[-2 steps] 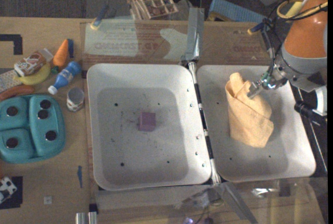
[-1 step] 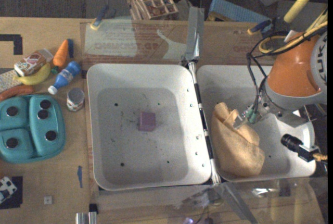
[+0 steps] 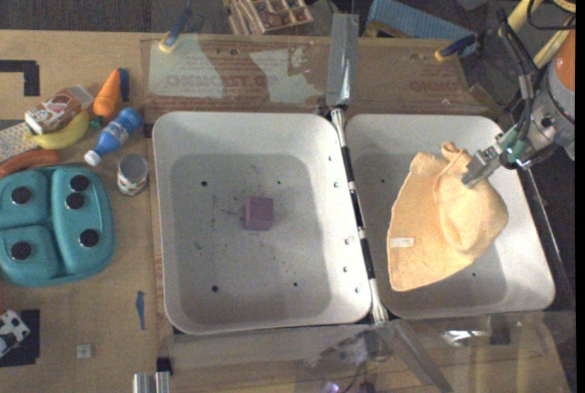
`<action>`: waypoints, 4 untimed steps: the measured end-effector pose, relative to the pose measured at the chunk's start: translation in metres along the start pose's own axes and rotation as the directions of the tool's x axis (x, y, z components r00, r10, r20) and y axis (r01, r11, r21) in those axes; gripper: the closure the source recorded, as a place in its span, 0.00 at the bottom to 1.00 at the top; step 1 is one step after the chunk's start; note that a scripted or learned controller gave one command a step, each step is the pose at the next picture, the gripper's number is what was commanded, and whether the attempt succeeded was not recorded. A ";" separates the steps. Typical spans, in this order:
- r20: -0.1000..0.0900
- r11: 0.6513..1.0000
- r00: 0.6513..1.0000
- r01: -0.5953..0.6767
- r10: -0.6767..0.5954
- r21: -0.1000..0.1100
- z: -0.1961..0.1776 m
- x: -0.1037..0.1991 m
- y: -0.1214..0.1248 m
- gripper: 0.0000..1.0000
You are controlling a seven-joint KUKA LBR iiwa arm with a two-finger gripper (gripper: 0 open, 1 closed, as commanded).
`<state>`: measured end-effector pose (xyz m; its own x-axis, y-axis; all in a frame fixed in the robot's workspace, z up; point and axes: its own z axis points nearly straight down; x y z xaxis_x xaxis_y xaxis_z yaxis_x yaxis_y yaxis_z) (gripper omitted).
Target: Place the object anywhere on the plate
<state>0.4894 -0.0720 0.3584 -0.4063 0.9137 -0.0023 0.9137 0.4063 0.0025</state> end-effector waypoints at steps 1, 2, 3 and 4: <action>-0.002 1.000 1.000 0.017 -0.017 0.002 0.120 0.063 0.063 1.00; 0.000 0.989 0.989 0.148 -0.148 -0.001 0.109 0.107 0.088 1.00; 0.000 0.978 0.978 0.210 -0.210 0.000 -0.061 0.096 0.041 1.00; -0.003 0.971 0.971 0.239 -0.239 0.002 0.078 0.163 0.071 1.00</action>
<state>0.4881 0.1057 0.2800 -0.6132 0.7899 -0.0003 0.7899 0.6132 -0.0005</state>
